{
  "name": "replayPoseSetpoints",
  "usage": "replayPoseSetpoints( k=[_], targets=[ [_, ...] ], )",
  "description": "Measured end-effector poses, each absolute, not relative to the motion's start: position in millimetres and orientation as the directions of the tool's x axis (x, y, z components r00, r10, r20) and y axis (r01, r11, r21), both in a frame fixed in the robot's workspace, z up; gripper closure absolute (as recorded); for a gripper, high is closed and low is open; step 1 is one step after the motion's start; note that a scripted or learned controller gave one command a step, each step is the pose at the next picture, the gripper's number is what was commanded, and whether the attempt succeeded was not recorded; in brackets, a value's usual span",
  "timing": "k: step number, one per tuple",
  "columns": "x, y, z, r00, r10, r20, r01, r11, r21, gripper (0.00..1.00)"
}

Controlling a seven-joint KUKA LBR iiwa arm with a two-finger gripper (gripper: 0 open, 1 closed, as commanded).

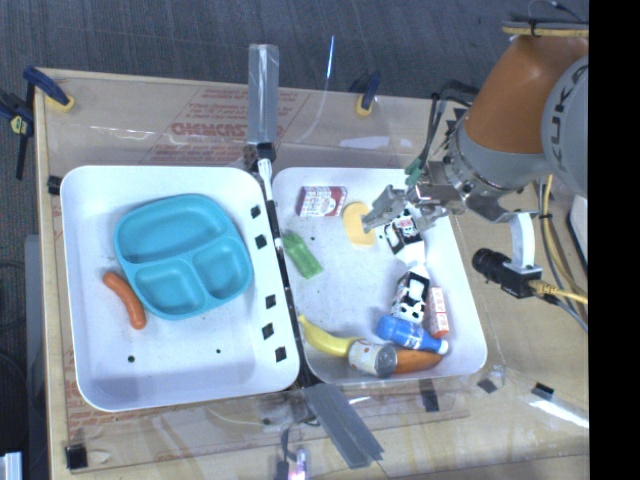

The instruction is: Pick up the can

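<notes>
- Jaws: you cannot tell from this slanted view whether they are spread or pressed together. They hang over the right bin [462,268], on its side toward the far edge of the counter [90,108].
- Your arm [520,98] reaches in over the counter's right edge, with its orange band above the wrist.
- A small black, white and red packet [405,231] lies just under the jaws. You cannot tell whether they touch it.
- The can [373,356] lies on its side in the right bin, close to the near edge of the counter and well apart from the jaws. Its grey end faces the camera.
- A banana [325,337] touches the can on the left, and an orange carrot-like piece [418,362] lies on its right.
- A blue bottle [410,335] lies just behind the can, with a black-and-white carton [410,294] and a small red-and-white box [437,313] beside it.
- Toward the far edge, the same bin holds a red box [320,201], a yellow disc [354,224] and a green piece [301,255].
- The left bin [90,368] holds a blue divided plate [185,253] and a sausage [125,298] lying near the plate, toward the counter's left edge.
</notes>
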State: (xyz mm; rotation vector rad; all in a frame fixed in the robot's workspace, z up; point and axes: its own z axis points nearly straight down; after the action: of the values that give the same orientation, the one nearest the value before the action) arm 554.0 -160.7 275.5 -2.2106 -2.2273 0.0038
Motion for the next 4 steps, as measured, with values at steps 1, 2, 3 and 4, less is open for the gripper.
replayPoseSetpoints(
  k=[1, 2, 3, 4],
  targets=[
    [593.9, -210, 123, 0.056, 0.998, 0.001, 0.998, -0.056, -0.007, 0.0],
    [589.7, -207, 92, 0.148, 0.989, 0.001, 0.989, -0.148, -0.005, 0.0],
    [655.4, -196, 93, 0.283, 0.959, 0.0, 0.959, -0.283, -0.004, 0.0],
    [583.2, -193, 98, 0.426, 0.905, -0.001, 0.905, -0.426, -0.005, 0.0]
  ],
)
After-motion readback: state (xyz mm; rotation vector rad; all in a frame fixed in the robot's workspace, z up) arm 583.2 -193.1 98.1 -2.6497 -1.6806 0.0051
